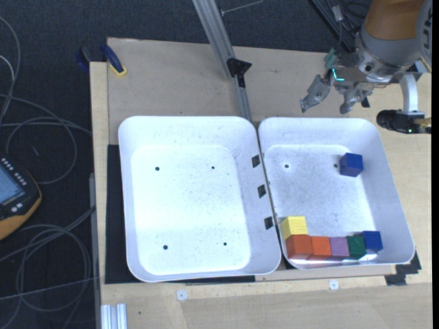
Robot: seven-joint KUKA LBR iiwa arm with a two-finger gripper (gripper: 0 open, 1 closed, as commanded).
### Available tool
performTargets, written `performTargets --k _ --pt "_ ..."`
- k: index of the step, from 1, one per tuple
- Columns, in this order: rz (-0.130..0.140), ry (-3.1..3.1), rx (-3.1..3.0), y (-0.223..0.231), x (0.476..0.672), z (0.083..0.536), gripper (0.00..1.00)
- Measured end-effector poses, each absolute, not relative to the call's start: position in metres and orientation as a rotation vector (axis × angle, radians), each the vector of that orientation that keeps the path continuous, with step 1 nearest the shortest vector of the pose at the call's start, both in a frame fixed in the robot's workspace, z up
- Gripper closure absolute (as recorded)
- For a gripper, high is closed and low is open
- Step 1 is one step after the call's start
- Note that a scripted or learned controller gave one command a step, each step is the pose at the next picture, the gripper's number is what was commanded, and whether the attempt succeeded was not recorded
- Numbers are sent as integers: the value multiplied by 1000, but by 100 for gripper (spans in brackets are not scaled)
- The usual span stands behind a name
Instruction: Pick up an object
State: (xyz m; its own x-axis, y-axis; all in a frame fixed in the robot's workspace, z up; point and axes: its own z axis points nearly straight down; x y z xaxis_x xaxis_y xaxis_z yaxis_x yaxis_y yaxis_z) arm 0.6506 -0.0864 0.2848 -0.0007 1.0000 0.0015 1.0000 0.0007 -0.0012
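Two-finger grey gripper [334,99] poised above far rim of right shallow white bin [384,184], fingers spread, empty; lone blue cube [351,164] nearest, likely target.

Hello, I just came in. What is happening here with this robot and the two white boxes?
A grey and orange robot arm is set to pick up an object. Its gripper is above the far edge of the right bin, with the jaws spread apart and nothing between them. One blue cube lies alone near that bin's far end. Along its near wall sits a row of cubes: yellow, orange, purple, green and blue. The left bin is beside it. Nothing is lifted yet.
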Motion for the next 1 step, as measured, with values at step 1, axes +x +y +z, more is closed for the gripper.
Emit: performTargets --k 1 --pt "0 -2221 -2219 -86 651 285 0"
